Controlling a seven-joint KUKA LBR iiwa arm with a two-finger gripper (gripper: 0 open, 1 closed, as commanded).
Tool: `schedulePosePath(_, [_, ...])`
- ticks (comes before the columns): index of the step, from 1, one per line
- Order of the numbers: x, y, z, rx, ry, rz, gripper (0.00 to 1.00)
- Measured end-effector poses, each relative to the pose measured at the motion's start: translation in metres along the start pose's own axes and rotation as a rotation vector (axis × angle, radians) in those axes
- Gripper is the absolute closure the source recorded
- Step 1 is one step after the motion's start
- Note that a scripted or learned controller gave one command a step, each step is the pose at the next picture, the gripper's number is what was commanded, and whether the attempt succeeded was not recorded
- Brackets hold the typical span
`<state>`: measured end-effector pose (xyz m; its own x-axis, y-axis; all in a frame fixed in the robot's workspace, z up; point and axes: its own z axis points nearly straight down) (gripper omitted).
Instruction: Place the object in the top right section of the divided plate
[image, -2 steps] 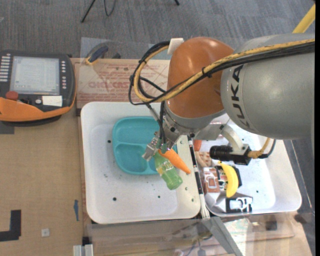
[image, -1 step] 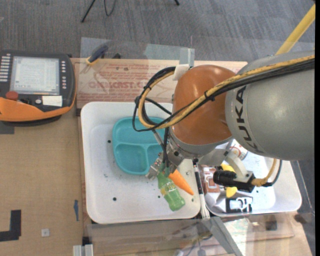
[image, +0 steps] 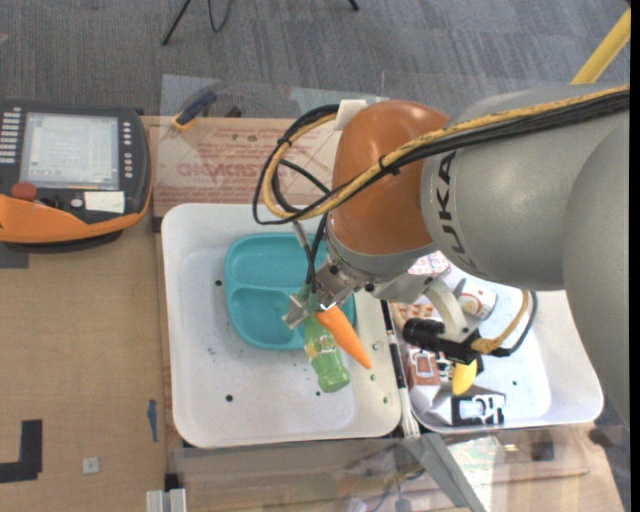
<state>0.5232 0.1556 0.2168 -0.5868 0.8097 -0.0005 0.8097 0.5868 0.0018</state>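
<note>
The hand (image: 318, 305) clenches the carrot (image: 342, 336) at its upper end, poised at the divided plate's (image: 260, 290) right rim for placing.

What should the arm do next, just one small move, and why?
Probably shift the gripper slightly up and right over the blue divided plate. The orange carrot and green bottle hang at the plate's lower right edge, over the white bin, short of the top right section.

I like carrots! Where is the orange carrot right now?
The carrot is in the left bin, just below the gripper, beside the green bottle at the blue plate's lower right edge.
</note>
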Motion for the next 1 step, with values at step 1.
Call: schedulePosePath(1, [0.0271,0.0277,-0.015,0.0,0.0,0.046,1.0])
